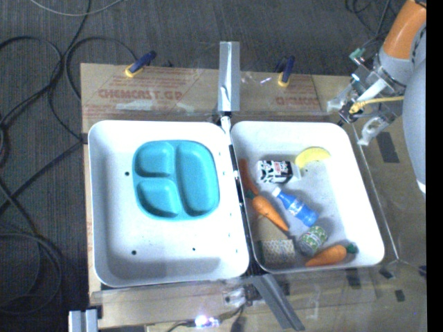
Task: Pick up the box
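While the gripper hangs outside the right bin, off its upper right corner, the box lies inside that bin, in its upper half. From the box, the gripper is up and well to the right, well apart, with the bin's rim between them. Gripper open or shut: cannot tell, too small and cluttered with cabling. Nothing seen held in it.

Box is black and white and small. Its long axis runs roughly left to right in the view, close to parallel with the bin's far wall. Which end is the top: cannot tell.

Around the box:
- banana just to its right and slightly up, near, maybe touching, can't tell.
- bottle below right of the box, its cap end near the box's lower right corner, its body slanting down to the right.
- carrot below the box, slanting the same way as the bottle.
- can further below right of the box, past the bottle.
- second carrot furthest below right, by the near wall.
- tan block straight below the box, past the carrot.
- blue tray well to the left of the box, in the left bin.
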Controlling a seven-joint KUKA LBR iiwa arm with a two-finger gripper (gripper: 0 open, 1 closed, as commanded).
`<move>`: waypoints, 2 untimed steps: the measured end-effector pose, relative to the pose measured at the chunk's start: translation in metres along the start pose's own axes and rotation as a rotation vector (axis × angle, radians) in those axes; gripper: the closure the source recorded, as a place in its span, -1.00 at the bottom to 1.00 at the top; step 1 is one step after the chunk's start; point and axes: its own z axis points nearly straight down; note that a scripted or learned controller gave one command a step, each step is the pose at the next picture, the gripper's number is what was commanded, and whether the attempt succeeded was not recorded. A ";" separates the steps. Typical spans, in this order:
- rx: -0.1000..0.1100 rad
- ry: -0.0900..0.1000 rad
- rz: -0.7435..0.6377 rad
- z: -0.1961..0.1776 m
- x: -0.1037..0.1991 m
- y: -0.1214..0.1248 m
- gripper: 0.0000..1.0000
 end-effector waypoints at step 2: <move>0.001 -0.019 0.021 0.158 0.039 -0.074 -1.00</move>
